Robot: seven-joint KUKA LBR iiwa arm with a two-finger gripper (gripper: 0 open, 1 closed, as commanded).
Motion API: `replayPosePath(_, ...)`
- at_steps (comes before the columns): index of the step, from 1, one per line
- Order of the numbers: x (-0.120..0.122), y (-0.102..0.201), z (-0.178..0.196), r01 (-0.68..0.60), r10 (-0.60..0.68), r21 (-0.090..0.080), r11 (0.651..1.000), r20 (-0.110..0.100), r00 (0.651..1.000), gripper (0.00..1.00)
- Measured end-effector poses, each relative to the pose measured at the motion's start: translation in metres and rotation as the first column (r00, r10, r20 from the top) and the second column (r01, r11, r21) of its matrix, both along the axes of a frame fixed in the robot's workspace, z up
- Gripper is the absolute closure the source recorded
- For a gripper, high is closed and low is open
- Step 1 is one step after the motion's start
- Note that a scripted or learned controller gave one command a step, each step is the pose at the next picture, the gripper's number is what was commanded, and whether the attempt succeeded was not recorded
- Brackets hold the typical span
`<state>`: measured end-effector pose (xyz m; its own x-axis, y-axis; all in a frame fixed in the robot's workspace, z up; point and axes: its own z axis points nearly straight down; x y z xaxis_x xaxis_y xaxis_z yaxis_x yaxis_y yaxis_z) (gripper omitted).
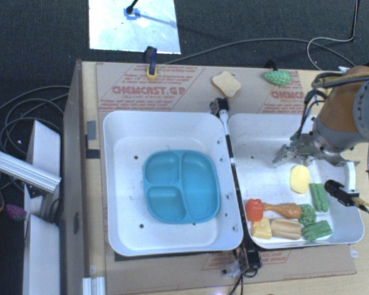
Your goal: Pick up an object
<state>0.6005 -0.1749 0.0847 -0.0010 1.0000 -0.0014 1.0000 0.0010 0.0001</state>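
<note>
Camera view: 2 bins (120,165), 1 blue tray (181,186), 1 lemon (299,179).

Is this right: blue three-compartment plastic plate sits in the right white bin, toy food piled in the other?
Not quite. The camera view shows the blue three-compartment plastic plate in the left white bin. The toy food, such as the yellow lemon-shaped piece and the red tomato piece, lies in the right white bin, where the gripper hovers.
</note>
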Motion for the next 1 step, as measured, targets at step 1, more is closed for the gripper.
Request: replayPosePath(1, 0.001, -0.0269, 0.0205, 0.0, 0.0, -0.001, 1.0, 0.003, 1.0, 0.0)
